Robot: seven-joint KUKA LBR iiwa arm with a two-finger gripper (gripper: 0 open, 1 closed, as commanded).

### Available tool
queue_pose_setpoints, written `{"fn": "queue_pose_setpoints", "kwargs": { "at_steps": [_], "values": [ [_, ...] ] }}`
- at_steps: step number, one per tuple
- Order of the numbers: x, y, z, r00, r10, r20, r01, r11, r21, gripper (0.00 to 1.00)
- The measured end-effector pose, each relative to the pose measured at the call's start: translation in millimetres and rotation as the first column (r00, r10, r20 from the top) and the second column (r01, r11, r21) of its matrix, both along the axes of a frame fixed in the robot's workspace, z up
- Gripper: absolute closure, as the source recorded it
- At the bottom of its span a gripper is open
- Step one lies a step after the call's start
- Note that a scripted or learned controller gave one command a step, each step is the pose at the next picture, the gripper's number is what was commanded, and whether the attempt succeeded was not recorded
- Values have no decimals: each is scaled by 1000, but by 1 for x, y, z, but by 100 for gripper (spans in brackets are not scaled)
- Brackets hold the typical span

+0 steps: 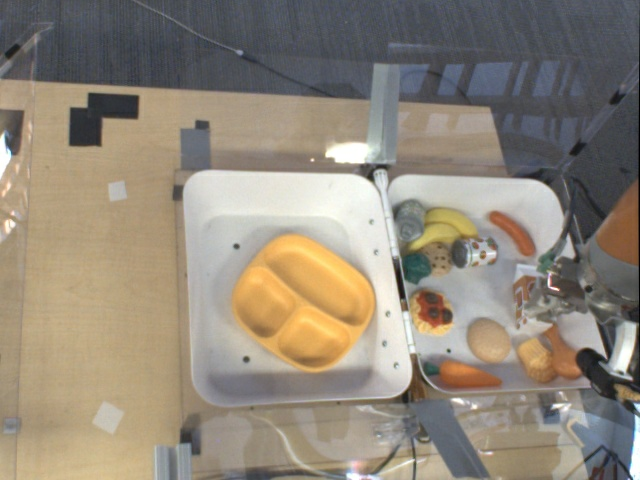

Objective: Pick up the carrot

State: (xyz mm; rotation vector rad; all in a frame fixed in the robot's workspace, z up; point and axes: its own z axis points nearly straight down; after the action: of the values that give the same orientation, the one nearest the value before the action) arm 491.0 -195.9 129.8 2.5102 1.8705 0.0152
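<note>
- Left bin (200,298): a yellow plate (303,300) with three wells lies near its middle, turned at a slant.
- Right bin (545,193), left side: a grey can (408,219) at the top by the divider, two bananas (446,228) just beside it, a dark green item (414,266) and a speckled cookie (438,260) below them.
- A small pizza (432,310) lies lower, near the divider.
- The carrot (468,374) lies at the bin's near edge, in the lower left part. Its long axis runs almost level across the view (tilted slightly down to the right); the thick end with green top points left, the tip points right.
- A tan egg-shaped item (489,340) sits just above the carrot's tip.
- A small tin (476,253) and a red sausage (512,232) lie in the upper middle.
- A bread piece (536,359) and another orange piece (563,354) sit in the lower right corner.
- The gripper (540,298) hangs over the bin's right side, well apart from the carrot; whether it is spread or closed I cannot tell.
</note>
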Motion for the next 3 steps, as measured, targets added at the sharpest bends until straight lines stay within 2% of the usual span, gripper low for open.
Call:
{"fn": "queue_pose_setpoints", "kwargs": {
  "at_steps": [1, 2, 3],
  "values": [
    [4, 2, -6, 993, -119, 15, 119, 993, -2, 100],
    [6, 33, -11, 986, -165, 21, 165, 986, 1, 100],
    [-2, 20, 1, 986, -167, -8, 167, 986, 2, 100]
  ]
}}
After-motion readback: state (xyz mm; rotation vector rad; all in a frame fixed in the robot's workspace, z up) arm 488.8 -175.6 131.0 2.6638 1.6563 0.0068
